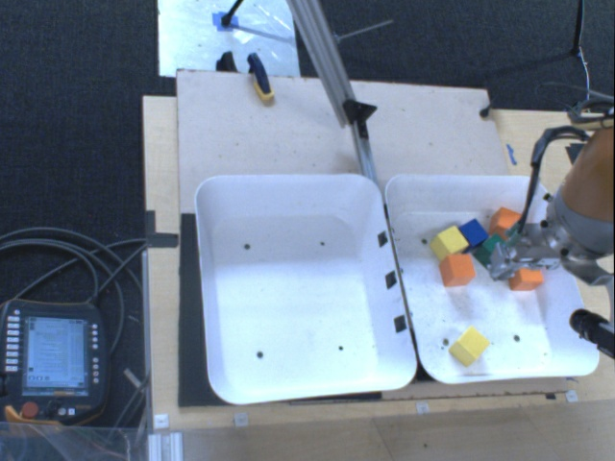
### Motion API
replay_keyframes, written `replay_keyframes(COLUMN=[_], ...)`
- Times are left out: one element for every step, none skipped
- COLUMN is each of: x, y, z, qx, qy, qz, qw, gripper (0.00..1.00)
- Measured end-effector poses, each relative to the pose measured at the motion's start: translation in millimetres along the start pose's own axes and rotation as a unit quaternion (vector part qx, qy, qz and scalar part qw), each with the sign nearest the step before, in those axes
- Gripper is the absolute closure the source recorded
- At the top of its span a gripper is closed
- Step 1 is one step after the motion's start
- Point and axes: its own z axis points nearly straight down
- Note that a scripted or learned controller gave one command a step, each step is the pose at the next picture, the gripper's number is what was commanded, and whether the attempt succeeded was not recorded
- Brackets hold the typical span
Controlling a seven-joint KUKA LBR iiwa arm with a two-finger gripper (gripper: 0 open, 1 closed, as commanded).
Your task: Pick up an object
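Looking down on the bench from above, the view runs from a handheld control screen with its cables on the dark floor at far left, past the left bin, whose white floor carries nothing but a few dark specks, to the right bin, where all the blocks lie. A slanted metal pole crosses the top of the scene and ends near the gap between the bins. In the right bin, from left to right: a yellow block touching a blue block; an orange block just below them; a second yellow block alone near the front wall; a green block; and two more orange blocks, one near the back and one just beside the gripper. The gripper hangs low over the green block, at the right of the cluster; whether its fingers are apart or together cannot be told. Judged as risk: the blocks sit crowded, so a closing finger may land on a neighbour's edge, push the green block aside, or pinch two at once and drop both on lifting. A corner grip would likely slip
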Motion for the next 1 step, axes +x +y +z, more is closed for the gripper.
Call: replay_keyframes(x=[55.9], y=[16.1], z=[-12.9], qx=[0.002], qy=[0.001], qz=[-0.003], qw=[1.0], gripper=[1.0])
